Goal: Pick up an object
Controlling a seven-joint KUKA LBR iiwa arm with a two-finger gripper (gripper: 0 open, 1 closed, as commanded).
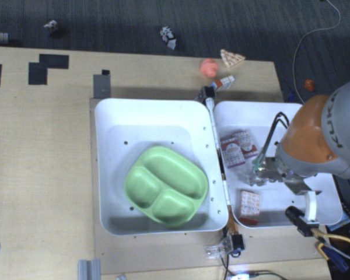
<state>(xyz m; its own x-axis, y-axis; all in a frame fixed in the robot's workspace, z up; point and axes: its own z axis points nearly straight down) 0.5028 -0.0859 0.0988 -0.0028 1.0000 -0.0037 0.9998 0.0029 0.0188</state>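
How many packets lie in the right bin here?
2: one packet near the right bin's middle-left, another packet toward its near-left corner. More may be hidden under the arm.

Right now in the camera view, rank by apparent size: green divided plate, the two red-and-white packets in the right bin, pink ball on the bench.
1. green divided plate, by far the largest.
2. upper red-and-white packet.
3. lower red-and-white packet.
4. pink ball.
The lower packet and the ball look close in size, so that order is unsure.
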